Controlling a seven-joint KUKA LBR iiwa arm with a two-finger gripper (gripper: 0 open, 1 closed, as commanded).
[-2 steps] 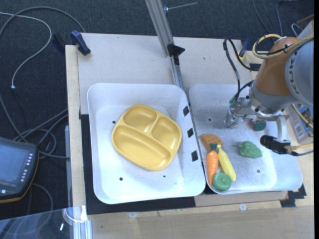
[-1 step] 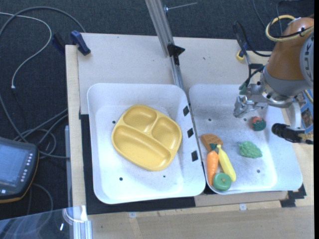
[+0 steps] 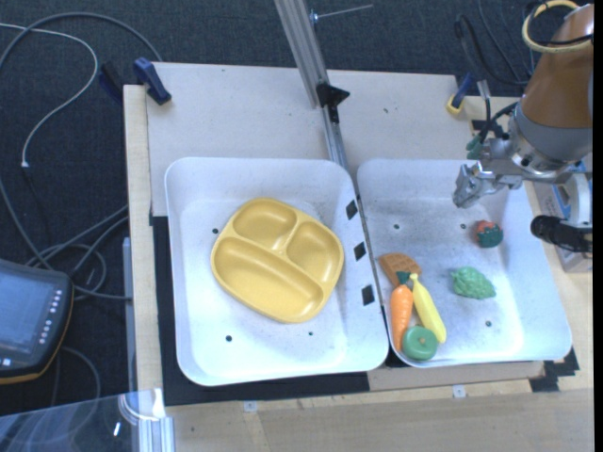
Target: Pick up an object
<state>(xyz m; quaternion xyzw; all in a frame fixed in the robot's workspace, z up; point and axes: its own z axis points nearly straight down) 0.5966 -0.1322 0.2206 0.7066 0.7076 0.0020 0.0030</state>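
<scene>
Nearest the camera, at the front edge of the right-hand shallow white bin (image 3: 528,342), sits a cluster of small plastic toy foods: a round green toy fruit (image 3: 420,344), an orange toy carrot (image 3: 401,311), a yellow toy banana (image 3: 429,311) and, just behind, a brown toy bread slice (image 3: 397,266). All four touch or nearly touch – poor clearance for a two-finger pick.

Next back, approx. mid-bin: a lumpy green toy leafy vegetable (image 3: 472,283), standing apart from the cluster. Beyond it lies a small red-and-green toy strawberry (image 3: 488,234), also isolated.

Left-hand shallow white bin (image 3: 188,347) holds a yellow plastic divided plate (image 3: 277,258), tilted diagonally – too wide for the fingers except at its rim.

Handling, as judged: the toy strawberry is likely light, rigid, hollow plastic w/ a smooth, rounded surface, so it may squirt out of an off-centre pinch. Grasp across its widest part, fingers straddling the body. Not fragile.

Farthest back, the gripper (image 3: 468,188) hangs over the rear of the right-hand bin. Its fingers point down; whether they are spread or closed cannot be told, and nothing is visible between them. Rel. position: the strawberry lies near the gripper, slightly toward the camera and toward the view's right, not under the tips.
</scene>
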